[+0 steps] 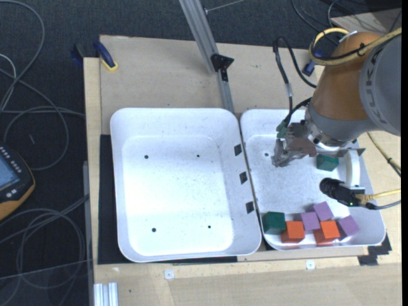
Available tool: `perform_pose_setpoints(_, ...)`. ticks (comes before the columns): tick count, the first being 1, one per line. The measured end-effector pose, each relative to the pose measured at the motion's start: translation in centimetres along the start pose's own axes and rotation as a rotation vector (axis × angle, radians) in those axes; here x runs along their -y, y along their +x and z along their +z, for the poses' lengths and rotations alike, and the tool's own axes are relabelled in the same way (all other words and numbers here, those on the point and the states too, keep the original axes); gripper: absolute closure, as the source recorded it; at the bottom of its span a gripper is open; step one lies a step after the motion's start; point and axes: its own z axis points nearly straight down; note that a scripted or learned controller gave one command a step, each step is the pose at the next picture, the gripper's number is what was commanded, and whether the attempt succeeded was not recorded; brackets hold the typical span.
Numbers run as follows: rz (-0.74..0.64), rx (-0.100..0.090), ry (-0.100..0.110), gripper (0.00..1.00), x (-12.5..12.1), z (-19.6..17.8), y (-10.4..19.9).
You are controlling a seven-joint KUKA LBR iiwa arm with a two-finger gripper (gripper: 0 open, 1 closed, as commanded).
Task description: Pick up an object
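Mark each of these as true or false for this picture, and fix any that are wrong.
1. All the blocks lie in the right bin. True.
2. The gripper hangs over the left bin. False: it is over the right bin, in its upper part.
3. The dark green block sits at the left end of the cluster along the right bin's near edge. True.
4. Both orange blocks lie at the far end of the right bin. False: they lie by the near edge, among the purple blocks.
5. A teal block sits apart from the cluster, by the arm. True.
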Motion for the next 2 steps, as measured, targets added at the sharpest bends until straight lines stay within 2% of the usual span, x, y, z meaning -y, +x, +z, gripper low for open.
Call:
perform_pose_setpoints(1, 0.009, 0.000, 0.012, 1.00, 2.5, 7.8, -4.6)
perform_pose_setpoints(2, 0.004, 0.004, -0.009, 1.00, 2.8, -7.6, -9.4)
